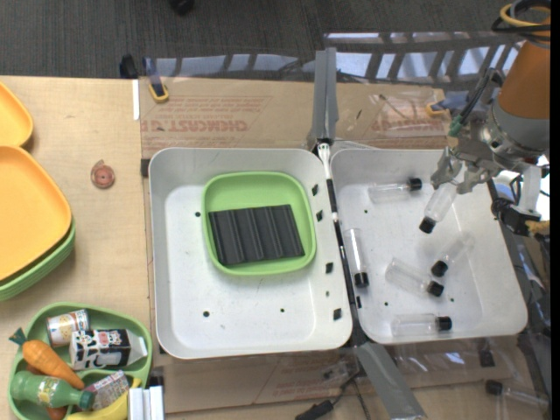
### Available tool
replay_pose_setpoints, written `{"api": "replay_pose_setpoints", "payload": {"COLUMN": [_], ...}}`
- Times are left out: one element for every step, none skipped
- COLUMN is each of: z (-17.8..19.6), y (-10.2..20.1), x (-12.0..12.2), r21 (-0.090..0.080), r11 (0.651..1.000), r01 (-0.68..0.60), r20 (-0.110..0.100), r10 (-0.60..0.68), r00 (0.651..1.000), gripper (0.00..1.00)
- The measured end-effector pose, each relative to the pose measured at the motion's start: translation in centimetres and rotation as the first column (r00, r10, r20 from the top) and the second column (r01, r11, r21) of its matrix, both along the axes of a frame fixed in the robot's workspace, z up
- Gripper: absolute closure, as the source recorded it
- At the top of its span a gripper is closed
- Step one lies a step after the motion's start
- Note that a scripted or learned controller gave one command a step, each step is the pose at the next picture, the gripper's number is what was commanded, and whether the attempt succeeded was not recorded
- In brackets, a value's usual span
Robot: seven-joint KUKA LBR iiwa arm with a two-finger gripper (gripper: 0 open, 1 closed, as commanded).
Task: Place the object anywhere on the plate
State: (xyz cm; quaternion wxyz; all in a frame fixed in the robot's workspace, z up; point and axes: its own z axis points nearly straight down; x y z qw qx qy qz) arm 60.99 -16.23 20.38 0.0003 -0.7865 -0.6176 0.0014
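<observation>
Here, gripper [457, 175] over right bin [490, 322], clamped on clear vial [435, 208].
Vial hangs tilted, black cap lowest, above bin floor; green plate [297, 191] sits in left bin [175, 261], well apart.

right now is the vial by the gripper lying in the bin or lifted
Lifted: the clear vial hangs tilted, black cap down, from the gripper above the right bin.

arm: enters from right, wrist tilted down-left | hand [453, 175]: fingers clamp a clear vial [437, 206]
</observation>
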Motion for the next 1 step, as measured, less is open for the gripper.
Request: {"api": "replay_pose_setpoints", "payload": {"z": [0.0], "y": [0.0], "x": [0.0], "r21": [0.0], "r11": [1.0], "r01": [0.0], "r20": [0.0], "r10": [0.0], "r00": [1.0], "gripper": [0.0]}}
